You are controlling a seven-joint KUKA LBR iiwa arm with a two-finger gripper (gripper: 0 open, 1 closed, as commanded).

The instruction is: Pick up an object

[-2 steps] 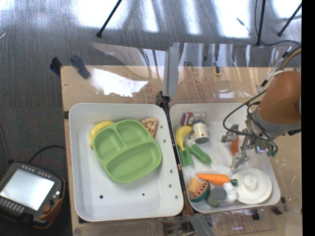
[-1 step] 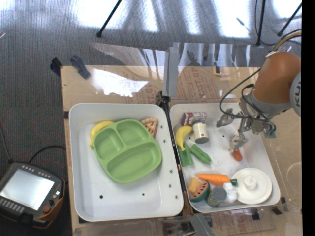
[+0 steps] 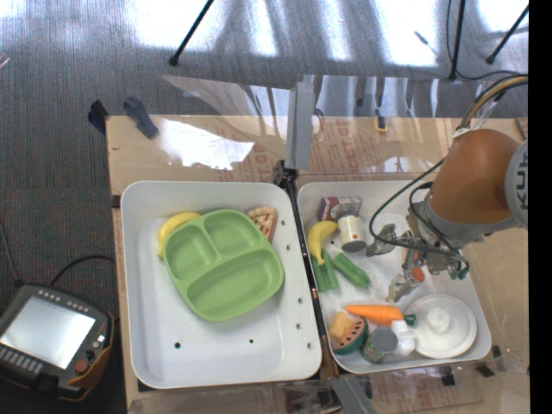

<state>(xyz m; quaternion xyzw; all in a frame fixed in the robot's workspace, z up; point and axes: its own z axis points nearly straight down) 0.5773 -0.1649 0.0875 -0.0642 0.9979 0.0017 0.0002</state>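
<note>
Grey ribbed flooring surrounds your bench [image 3: 207,149], a wooden surface carrying two shallow white bins side by side, with tripod legs standing on the floor beyond its far edge.

Note the left bin [image 3: 155,343] first. It holds a green divided tray [image 3: 222,264], set at a tilt, which covers most of a yellow banana [image 3: 172,228] at its far-left corner and part of a waffle-patterned toy wedge [image 3: 264,222] at its far-right corner.

Next, locate the arm [image 3: 474,184]. Its orange band hangs over the right bin [image 3: 379,195] on the right side, and below it the gripper [image 3: 405,285] points down into the bin. You cannot tell from this view whether the tool is released or clenched (the metal parts blur together), and no object is visibly caught in it.

Candidate objects for the pick all lie in the right bin. Check them as follows:

- A white plate [image 3: 442,326] sits in the near-right corner, just beside the gripper.
- An orange carrot [image 3: 375,313] lies across the middle, near the plate's left edge.
- Two green pods [image 3: 345,268] lie beside a second, smaller banana [image 3: 319,238] along the left wall.
- A watermelon slice [image 3: 349,336] and a yellow piece [image 3: 339,323] rest at the near-left corner, with a small tin [image 3: 380,343] just beside them.
- A small box [image 3: 338,207] and a pale cylinder [image 3: 349,229] sit toward the far wall.

Off the bench, a handheld pendant [image 3: 50,335] with a lit screen rests on the floor at lower left.
</note>
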